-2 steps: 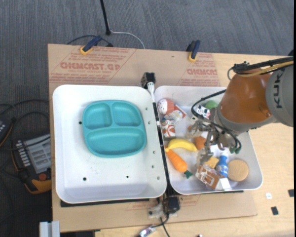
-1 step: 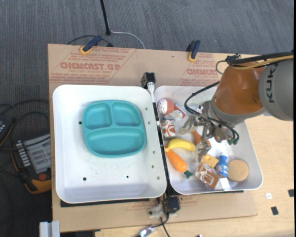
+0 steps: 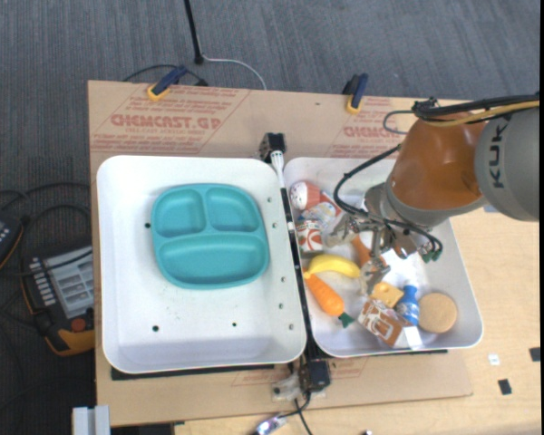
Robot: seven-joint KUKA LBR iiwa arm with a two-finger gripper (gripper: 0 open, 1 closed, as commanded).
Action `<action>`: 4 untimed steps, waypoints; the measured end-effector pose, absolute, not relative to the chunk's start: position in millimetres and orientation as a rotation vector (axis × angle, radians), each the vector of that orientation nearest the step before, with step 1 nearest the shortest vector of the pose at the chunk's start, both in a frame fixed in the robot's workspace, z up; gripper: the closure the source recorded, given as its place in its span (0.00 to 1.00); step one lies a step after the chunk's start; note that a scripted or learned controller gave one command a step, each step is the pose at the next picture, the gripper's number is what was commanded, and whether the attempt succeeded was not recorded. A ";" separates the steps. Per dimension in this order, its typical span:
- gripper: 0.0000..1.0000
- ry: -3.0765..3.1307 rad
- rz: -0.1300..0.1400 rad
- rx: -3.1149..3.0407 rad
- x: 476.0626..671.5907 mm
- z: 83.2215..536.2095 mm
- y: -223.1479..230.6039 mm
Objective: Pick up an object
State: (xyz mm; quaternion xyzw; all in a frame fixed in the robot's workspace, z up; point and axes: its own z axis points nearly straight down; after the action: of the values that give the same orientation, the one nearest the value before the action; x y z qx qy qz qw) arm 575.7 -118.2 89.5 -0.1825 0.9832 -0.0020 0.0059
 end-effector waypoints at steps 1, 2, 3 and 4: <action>1.00 3.074 -0.005 -0.568 577.0 100.8 -117.4; 0.00 3.074 -0.004 -0.569 576.9 100.5 -117.0; 0.00 2.850 -0.017 -1.296 592.8 89.9 -105.3; 0.00 2.821 -0.026 -1.341 561.1 91.2 -103.5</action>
State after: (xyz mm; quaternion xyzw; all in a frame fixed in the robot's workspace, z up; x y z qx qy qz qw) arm 561.1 -103.5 91.2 -0.4294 0.9030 -0.0082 0.0089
